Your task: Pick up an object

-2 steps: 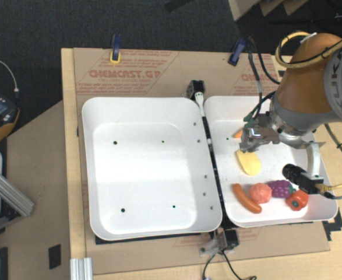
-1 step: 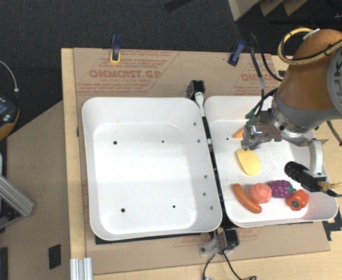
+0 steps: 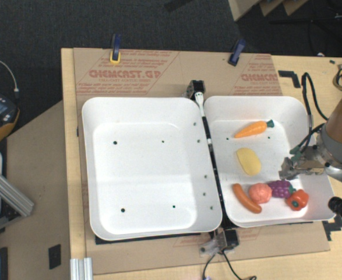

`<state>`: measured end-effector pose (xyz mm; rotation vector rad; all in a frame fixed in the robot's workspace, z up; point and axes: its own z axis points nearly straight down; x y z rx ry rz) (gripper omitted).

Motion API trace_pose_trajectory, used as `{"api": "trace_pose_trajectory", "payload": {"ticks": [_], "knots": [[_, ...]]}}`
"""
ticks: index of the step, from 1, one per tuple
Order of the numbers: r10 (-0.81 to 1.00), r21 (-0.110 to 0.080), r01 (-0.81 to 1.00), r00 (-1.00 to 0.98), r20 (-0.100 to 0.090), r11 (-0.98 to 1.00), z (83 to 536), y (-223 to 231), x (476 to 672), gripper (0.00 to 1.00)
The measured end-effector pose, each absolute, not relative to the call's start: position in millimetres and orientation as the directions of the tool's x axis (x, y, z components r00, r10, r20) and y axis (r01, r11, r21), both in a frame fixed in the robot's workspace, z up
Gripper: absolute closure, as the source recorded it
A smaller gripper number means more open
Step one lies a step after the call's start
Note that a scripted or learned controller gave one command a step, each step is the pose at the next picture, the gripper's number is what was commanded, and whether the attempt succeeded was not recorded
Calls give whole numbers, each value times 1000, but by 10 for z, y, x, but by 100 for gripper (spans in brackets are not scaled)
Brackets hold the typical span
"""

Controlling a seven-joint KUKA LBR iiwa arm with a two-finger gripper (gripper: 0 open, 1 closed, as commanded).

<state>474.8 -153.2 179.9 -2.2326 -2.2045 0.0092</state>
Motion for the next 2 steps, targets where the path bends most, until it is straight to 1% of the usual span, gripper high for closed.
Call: {"api": "trace_pose_trajectory", "payload": {"ticks": [1, 2], "knots": [[1000, 6, 1000, -6, 0, 6, 2362, -955, 4805, 100], [1000, 5, 1000, -10, 2, 10, 2767, -32, 4801, 100]]}}
